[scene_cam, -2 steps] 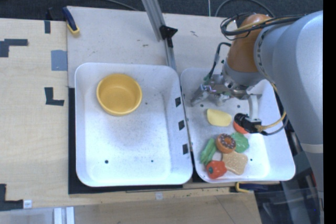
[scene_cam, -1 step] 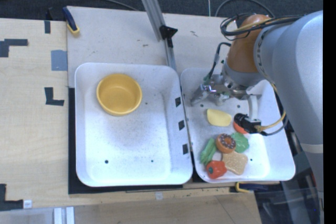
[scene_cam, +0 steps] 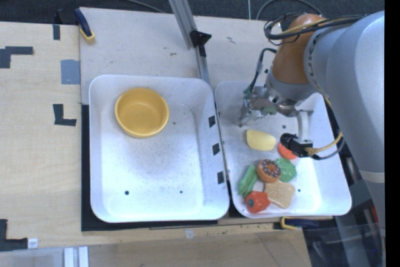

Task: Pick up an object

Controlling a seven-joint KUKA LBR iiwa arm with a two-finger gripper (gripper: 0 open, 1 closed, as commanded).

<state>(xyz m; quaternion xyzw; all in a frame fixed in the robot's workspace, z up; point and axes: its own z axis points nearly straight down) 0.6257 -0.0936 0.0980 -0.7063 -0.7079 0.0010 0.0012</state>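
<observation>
One pale yellow piece [scene_cam: 260, 140] lies just below the pincer [scene_cam: 252, 110]; its grip state unclear.

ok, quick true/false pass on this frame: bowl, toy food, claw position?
1. The yellow bowl sits in the left bin. True.
2. The toy food is piled in the left bin. False: the pale yellow piece, donut, toast and red pepper lie in the right bin.
3. The claw is over the right bin, above the pale yellow piece. True.
4. The bowl is blue. False: yellow.
5. The toast lies beside the red pepper. True.
</observation>
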